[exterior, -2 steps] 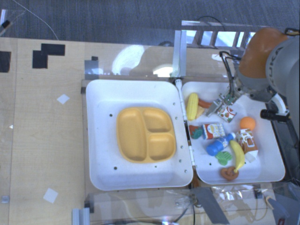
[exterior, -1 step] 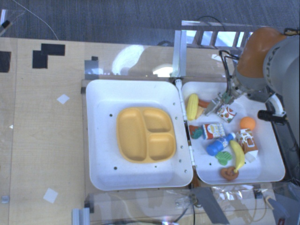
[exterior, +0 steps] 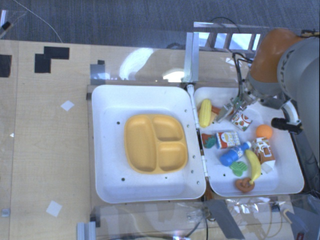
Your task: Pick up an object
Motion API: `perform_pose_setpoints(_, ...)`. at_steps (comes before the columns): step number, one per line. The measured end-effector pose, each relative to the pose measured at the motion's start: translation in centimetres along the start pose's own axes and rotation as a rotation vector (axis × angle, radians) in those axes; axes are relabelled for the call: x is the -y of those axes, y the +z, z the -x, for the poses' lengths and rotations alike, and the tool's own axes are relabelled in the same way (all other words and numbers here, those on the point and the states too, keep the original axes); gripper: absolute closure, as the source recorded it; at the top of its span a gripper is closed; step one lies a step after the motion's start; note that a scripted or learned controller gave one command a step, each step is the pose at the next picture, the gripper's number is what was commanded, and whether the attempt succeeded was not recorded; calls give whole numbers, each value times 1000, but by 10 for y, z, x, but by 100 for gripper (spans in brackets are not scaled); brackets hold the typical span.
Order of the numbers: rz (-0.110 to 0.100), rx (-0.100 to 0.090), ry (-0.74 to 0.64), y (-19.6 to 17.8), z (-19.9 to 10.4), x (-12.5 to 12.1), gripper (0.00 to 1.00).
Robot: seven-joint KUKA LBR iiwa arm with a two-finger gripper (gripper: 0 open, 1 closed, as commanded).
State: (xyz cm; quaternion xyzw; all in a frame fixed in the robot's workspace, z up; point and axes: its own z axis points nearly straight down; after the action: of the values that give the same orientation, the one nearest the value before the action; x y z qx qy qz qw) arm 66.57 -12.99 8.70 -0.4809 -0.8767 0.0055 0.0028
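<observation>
Camera view: the tool (exterior: 231,109) hangs over the right bin (exterior: 295,184), grip state unclear, a strawberry-print carton (exterior: 243,120) just beside it, yellow corn (exterior: 205,112) farther left

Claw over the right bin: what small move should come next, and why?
Probably a short straight descent. The claw hangs at the back of the right bin, between the corn cob and a small white strawberry carton, with nothing visibly between its fingers; whichever it meets, lowering comes before closing.
</observation>
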Motion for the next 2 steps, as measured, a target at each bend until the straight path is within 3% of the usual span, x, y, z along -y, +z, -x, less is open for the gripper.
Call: perform_pose_setpoints(2, 8, 5, 213, 0, -22, -17, 0)
